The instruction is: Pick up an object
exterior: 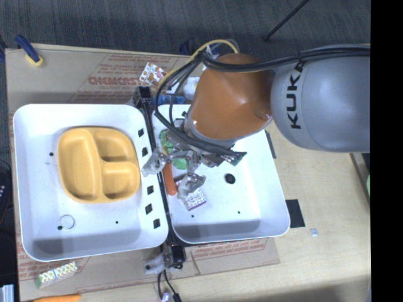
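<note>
Honestly, can't tell the pincer (189, 184) state. It hangs low in the right bin (252, 222) over the patterned packet (195, 199); centre on that before closing, clear of the orange stick (170, 184).

Two bins side by side on my desk (315, 244), arm in from the right

In the left bin (31, 168) I see a divided tray (97, 163) near its middle; over the right bin (252, 212) the claw (182, 168) hangs near the shared wall, with a small packet (194, 199) lying just below it and a thin stick (170, 182) beside
</note>
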Robot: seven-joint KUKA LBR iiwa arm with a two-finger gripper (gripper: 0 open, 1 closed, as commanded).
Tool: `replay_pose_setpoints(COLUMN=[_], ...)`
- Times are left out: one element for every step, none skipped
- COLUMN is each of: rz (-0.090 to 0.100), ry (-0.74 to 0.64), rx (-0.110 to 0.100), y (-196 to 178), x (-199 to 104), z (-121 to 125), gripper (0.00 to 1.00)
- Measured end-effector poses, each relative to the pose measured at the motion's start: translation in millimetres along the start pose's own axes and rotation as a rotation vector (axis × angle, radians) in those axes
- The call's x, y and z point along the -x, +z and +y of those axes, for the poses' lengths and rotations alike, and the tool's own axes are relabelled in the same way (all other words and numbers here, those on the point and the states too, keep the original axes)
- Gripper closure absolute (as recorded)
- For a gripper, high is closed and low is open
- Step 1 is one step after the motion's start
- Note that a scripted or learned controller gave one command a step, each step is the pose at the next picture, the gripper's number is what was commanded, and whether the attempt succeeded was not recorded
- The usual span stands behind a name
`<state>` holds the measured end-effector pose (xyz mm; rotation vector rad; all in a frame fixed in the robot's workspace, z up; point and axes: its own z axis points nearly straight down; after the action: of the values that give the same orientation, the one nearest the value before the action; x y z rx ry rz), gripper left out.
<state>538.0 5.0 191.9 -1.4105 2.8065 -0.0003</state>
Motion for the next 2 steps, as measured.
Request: replay_pose_setpoints(rz=[0.0, 0.001], ry=[-0.657, -1.051], rx=[0.001, 0.005], y=[0.2, 0.6], x=[21.8, 10.4], z=[-26.8, 15.9], gripper=[0.0, 0.0])
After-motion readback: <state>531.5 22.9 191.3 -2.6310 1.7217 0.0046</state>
